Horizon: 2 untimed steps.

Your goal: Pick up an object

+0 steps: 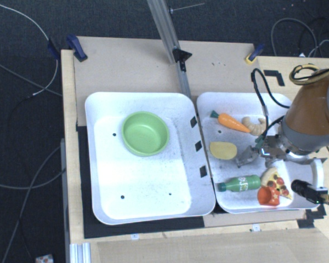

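A: Setting? Quick.

B: Tan bench (126, 64) on dark carpet with loose cables, two white bins side by side. Left bin (98, 163) has a green bowl (146, 133) toward its far half. I'm over the right bin (230, 100), coming in from its right edge.

A: What's in it?

B: Carrot (230, 122) and a beige knobbly piece (255, 126) near the far edge, yellow slice (223, 150) mid-bin by the left wall, green bottle (240, 184) lying along the near edge, pizza slice (274, 179) and a red piece (267, 197) in the near right corner.

A: Your gripper?

B: My gripper (248, 156) sits low, just right of the yellow slice. Can't tell how wide it is; nothing visibly held.

A: Target?

B: Likely the yellow slice. Looks like light, stiff toy plastic, flat, smooth, probably slippery. I'd pinch across its narrow width, low at the edges.
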{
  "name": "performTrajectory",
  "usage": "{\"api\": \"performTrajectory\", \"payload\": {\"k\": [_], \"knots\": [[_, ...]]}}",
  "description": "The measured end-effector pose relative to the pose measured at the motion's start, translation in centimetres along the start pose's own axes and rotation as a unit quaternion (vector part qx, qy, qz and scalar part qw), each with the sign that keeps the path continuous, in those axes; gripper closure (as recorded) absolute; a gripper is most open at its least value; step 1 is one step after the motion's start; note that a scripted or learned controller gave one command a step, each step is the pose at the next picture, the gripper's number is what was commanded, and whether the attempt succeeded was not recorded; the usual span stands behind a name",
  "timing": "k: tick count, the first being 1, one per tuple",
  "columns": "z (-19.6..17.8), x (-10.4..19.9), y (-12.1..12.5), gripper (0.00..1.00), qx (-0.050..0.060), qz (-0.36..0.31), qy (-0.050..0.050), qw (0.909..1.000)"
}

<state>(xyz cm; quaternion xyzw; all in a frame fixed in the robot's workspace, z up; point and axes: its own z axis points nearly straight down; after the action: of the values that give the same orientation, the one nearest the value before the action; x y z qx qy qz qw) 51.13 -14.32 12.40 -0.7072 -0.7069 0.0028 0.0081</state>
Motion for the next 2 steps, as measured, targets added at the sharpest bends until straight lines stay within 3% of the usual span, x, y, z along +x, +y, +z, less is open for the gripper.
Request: {"api": "performTrajectory", "payload": {"k": [1, 2], "knots": [[3.1, 0.1, -0.1, 0.00, -0.001, 0.000, 0.000, 1.0000], [1.7, 0.1, 0.1, 1.00, -0.004, 0.001, 0.001, 1.0000]]}}
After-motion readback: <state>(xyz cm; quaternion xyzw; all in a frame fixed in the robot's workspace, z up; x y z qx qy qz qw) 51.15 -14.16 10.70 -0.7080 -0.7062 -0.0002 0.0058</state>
